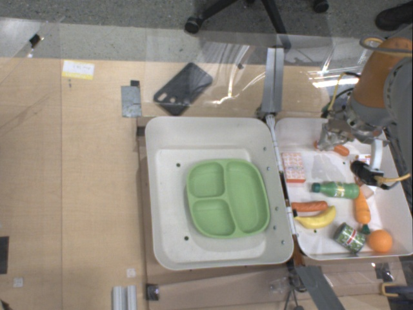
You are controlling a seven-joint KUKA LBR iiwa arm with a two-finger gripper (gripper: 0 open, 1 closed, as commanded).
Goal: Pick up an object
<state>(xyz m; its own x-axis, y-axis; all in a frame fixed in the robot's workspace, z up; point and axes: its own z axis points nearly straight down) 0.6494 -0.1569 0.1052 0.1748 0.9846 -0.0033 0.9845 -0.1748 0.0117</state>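
Up by the right bin's far rim, the gripper hovers.

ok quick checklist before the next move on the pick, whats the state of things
1. End effector over the right bin, at its far end: ok.
2. An object between its fingers: cannot tell.
3. Objects to pick in the right bin: ok, green bottle, banana, orange, can.
4. Objects apart enough for a clean grasp: not ok, banana touches the sausage.
5. Green tray in the left bin: ok.
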